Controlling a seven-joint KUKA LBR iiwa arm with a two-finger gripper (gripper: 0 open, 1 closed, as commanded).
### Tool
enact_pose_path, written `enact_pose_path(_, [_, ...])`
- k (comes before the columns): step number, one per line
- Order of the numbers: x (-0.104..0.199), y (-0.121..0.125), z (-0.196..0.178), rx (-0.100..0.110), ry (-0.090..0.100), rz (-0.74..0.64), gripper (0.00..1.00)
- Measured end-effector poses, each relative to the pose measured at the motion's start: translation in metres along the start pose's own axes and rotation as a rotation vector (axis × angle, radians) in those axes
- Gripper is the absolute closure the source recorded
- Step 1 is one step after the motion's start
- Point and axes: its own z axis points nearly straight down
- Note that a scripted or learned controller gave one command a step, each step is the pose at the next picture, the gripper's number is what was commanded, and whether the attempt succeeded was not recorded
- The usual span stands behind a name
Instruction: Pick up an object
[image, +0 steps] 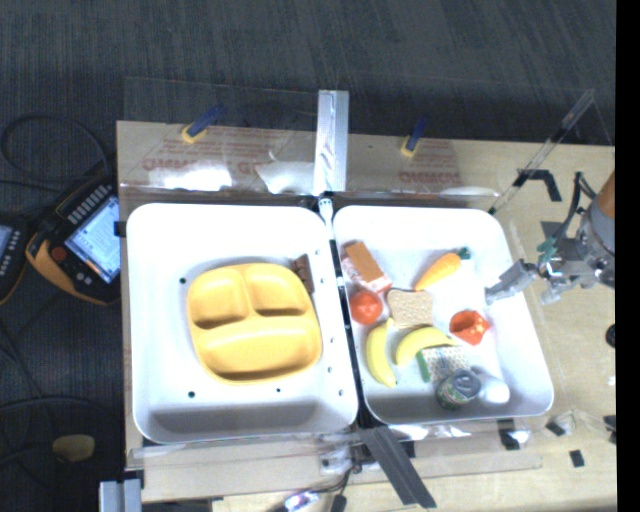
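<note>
Nothing lifted yet: carrot, tomato, bananas, can all lying in right bin. Gripper beside bin's right rim, finger state unreadable. Whole pick outstanding.

I can read almost nothing here. Along the far edge of my bench, behind both bins, the clear plastic sheet carries reddish printed lettering, but it is too faint and blurred to spell out. The pendant screen at left glows, its text unreadable.
</note>
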Motion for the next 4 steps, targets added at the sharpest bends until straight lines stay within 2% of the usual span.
enact_pose_path(1, [0.005,-0.01,0.108,0.001,0.0,-0.019,0.0])
enact_pose_path(2, [0.0,-0.021,0.149,-0.02,0.009,-0.125,0.0])
enact_pose_path(3, [0.042,0.055,0.156,-0.014,-0.008,-0.271,0.0])
enact_pose_path(4, [0.066,0.145,0.16,0.039,0.001,-0.256,0.0])
